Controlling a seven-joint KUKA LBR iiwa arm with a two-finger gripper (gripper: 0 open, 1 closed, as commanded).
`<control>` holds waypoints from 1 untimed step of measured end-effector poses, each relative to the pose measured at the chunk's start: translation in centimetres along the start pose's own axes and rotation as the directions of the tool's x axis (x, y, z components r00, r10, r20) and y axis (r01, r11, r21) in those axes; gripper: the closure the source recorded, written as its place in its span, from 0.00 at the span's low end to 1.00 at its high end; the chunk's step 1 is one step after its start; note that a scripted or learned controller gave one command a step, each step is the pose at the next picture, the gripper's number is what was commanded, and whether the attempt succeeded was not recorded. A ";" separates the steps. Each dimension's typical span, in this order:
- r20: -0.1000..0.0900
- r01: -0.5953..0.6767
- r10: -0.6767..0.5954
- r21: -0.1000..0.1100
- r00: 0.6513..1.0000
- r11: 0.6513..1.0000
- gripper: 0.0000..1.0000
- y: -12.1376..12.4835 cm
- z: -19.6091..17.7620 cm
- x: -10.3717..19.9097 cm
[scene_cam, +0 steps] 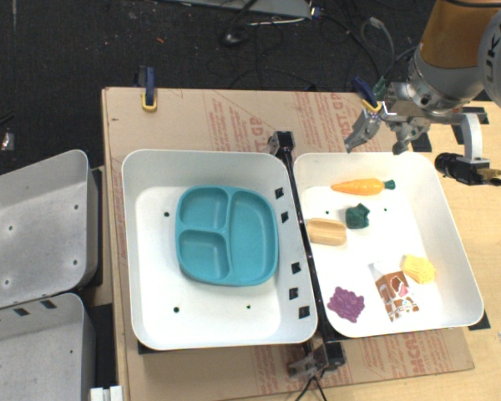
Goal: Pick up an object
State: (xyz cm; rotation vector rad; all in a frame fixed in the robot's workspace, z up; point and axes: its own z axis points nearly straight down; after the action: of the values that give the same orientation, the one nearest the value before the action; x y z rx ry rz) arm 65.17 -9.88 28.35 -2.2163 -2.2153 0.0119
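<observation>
One orange carrot (pixel 361 187), green-tipped.

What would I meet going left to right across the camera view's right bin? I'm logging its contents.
Bread roll → purple grapes → green broccoli piece → small carton → yellow corn piece.

floor (pixel 50 48): dark, speckled, strewn with cables (pixel 259 19)
bench (pixel 225 115): brown board, printed red
clamp (pixel 149 86): fixed at board's far edge

Grey arm (pixel 484 40); orange band; dark metal gripper (pixel 376 140)
</observation>
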 end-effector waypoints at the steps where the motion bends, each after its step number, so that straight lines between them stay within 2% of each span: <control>1: 0.001 0.002 -0.002 -0.011 1.000 1.000 0.00 0.2 -0.7 0.0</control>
State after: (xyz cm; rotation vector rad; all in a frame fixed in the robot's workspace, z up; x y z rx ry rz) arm 65.35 -9.84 29.04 -2.2204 -2.2234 0.0002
